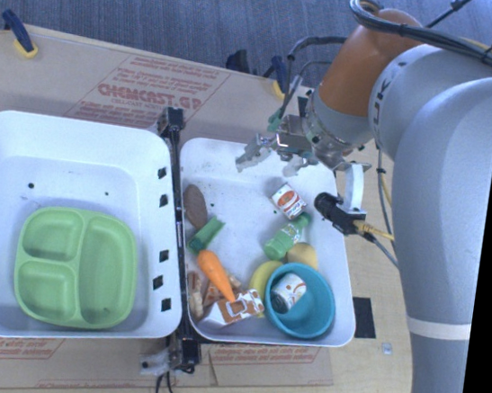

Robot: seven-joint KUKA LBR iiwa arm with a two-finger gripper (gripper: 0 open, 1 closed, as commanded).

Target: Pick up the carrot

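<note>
Gripper (275, 154), carried by the grey arm (431, 172) with its orange band, hangs above the far edge of the right bin (232, 166); its two fingers stand apart with nothing between them. Nearest to it, toward the far right corner of that bin, lies a small can (289, 201), and just past that a green bottle (286, 239) resting on its side. A brown oval piece (195, 205) lies along the bin's left wall, with a green block (207, 234) just beside it. The carrot (216, 273) lies near the middle of the bin's near half, tilted, its leafy end close to the green block and its tip pointing toward the near right corner. It touches or nearly touches a printed packet (244, 306) and some pale pieces (198, 298) at the near edge. A yellow fruit (263, 278) and a blue bowl (302, 303) holding a small cup (288, 291) fill the near right corner. The left bin (17, 145) carries a green divided plate (77, 267).

Step in hand, as judged: approach. The gripper is well apart from the carrot and must travel toward the near edge, turn so the fingers straddle the carrot across its width, and descend at its thicker middle, keeping clear of the green block and packet.
</note>
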